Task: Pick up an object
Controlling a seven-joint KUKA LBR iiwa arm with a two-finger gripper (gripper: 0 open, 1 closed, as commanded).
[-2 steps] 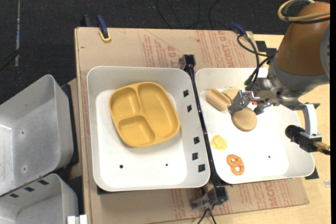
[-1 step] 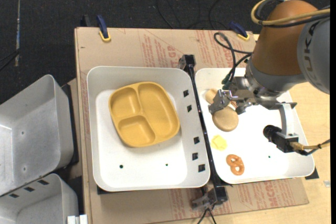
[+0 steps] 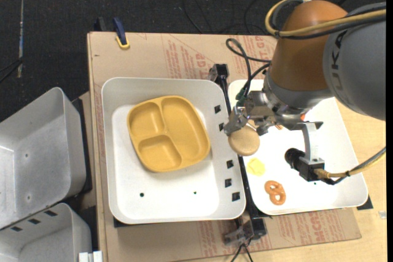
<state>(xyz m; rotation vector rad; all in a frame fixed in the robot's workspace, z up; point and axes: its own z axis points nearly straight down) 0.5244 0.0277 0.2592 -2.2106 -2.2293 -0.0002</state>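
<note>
Arm reaches in over the right bin, gripper low at that bin's left edge, close to the wall shared with the left bin. A tan round disc sits directly at the gripper's lower tip, touching or overlapping it in this view. I take this as the target. I cannot tell whether the gripper is open or closed, nor whether the disc is actually caught or only lying under it; the wrist hides the contact. Other candidates in the right bin: a small yellow piece just below the disc and an orange pretzel further toward the near rim, both apart from the gripper. The left bin holds a yellow divided plate, well apart from the action. My judgement is that the step is the grasp itself. To do it well I would centre the gripper on the disc, close squarely across its width, and lift straight up, slowly. Risks are that the disc's rounded edge may squirt out sideways, and that the bin wall is near enough to foul the gripper. I would confirm the hold only once the disc clears the floor.
</note>
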